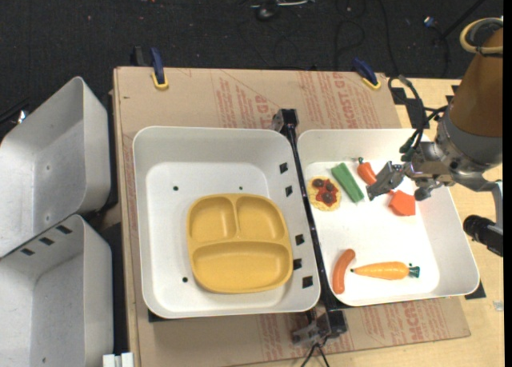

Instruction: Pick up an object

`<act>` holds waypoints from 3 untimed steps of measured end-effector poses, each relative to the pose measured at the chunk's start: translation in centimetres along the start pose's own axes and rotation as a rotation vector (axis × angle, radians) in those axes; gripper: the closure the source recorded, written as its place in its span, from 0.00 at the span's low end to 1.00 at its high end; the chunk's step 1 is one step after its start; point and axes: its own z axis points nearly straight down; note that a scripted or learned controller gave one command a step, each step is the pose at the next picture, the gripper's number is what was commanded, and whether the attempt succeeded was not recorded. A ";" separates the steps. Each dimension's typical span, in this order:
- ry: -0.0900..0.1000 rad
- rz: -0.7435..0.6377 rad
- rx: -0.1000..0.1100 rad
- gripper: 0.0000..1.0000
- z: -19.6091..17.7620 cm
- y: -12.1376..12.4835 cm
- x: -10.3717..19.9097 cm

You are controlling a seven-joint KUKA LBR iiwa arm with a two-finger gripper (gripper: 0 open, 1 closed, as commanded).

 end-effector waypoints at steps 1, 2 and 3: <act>-0.001 -0.002 -0.010 0.00 -0.5 0.2 0.0; -0.001 0.000 -0.004 0.00 5.9 0.4 0.0; 0.000 0.000 -0.004 0.00 11.3 -0.6 0.4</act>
